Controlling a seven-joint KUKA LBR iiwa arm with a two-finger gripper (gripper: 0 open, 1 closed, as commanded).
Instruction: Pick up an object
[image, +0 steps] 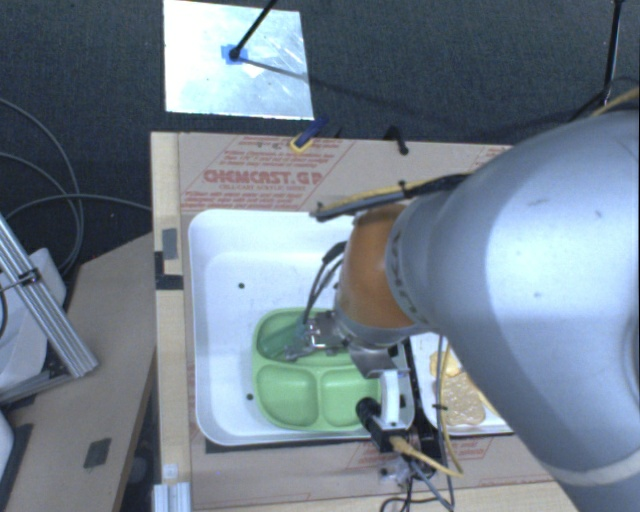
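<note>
A light green divided tray (300, 385) lies in the near part of the left white bin (225, 265). The grey arm with its orange band reaches in from the right and hangs over the tray's far compartment. My gripper (305, 340) is down at the tray's upper part, its metal parts partly hidden by the wrist. A tan, bumpy object (462, 398) lies in the right bin, mostly hidden behind the arm.
The bins sit on a cardboard sheet (265, 170) with red print. A shiny square plate (238, 58) lies on the dark floor beyond. Aluminium rails (40, 310) stand at the left. Cables hang near the bench's front edge (410, 460).
</note>
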